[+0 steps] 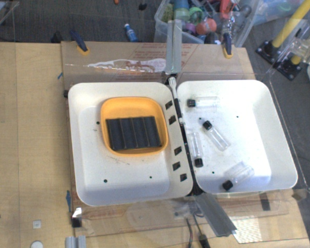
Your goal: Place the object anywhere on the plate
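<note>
Camera view: left bin (88,185) holds orange plate (109,107); right bin (279,154) holds four vials (215,136).

We see a light wooden bench (26,138) carrying two shallow white bins side by side. The left bin (88,180) touches the right bin (268,159) along a shared middle seam. Behind the left bin, a brown cardboard sheet (119,53) lies flat on the bench, with two blue clamps, one (79,43) at its far left corner and the other (227,46) behind the right bin.
</note>
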You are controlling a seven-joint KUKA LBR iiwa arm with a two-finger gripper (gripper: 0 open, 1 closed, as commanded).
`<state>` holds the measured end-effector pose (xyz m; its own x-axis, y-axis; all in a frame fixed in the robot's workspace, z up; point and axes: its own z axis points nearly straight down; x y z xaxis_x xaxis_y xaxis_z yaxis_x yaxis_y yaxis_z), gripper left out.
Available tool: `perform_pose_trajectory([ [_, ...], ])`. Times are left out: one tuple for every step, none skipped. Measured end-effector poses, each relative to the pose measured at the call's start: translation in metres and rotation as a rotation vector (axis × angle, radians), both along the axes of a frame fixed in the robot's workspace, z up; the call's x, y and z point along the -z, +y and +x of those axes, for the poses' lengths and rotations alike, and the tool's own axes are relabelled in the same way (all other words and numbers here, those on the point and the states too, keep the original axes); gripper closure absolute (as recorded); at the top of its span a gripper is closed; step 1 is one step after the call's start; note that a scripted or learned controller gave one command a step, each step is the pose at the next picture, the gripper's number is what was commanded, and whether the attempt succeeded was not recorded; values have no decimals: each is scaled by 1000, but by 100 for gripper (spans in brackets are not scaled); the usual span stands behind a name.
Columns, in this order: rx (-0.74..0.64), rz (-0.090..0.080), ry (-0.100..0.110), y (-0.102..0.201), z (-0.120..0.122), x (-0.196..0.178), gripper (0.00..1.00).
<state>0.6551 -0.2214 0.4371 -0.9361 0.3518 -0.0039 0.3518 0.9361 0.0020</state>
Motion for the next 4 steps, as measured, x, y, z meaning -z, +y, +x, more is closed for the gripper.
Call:
perform_pose_trajectory([
  [-250,-2,-3,0,2,0,100],
  [-437,-4,-5,0,8,0,100],
  [-653,-5,-6,1,13,0,100],
  [-881,-6,-7,0,13,0,100],
])
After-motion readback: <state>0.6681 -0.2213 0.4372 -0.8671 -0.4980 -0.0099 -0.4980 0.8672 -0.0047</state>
